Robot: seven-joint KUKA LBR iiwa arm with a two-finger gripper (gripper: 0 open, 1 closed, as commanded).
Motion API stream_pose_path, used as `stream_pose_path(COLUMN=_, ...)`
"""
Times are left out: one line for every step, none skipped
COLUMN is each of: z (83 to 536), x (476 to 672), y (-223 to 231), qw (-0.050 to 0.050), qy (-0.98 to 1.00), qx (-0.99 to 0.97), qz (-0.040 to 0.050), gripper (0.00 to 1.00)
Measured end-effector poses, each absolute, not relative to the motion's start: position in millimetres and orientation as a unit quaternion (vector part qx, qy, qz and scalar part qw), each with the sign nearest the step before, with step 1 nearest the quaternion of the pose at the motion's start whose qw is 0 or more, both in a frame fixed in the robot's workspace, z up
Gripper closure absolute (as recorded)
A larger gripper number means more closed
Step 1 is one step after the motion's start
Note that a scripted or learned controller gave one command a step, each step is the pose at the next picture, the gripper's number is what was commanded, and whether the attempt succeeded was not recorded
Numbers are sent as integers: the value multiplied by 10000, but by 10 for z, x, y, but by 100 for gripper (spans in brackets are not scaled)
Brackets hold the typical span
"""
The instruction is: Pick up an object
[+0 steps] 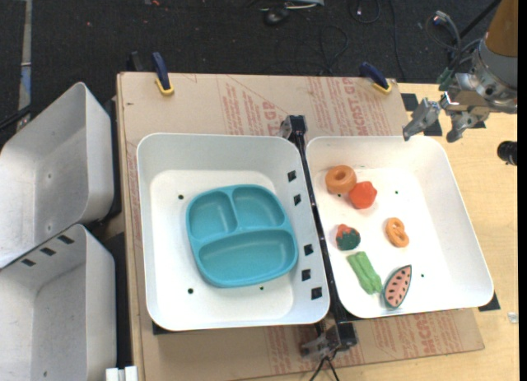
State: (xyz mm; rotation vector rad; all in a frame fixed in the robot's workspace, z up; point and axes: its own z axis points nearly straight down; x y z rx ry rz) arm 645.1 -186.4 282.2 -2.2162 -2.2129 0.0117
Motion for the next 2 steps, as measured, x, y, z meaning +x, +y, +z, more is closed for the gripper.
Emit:
stream_pose_path(z=2906, x=6470, y=-1855, qw=-6, qy=-7076, qx=-7066, qz=1, gripper=0)
stream_pose_path(z=2398, x=6420, y=-1765, qw=16, qy=-7079, qx=-7063, qz=13, gripper=0)
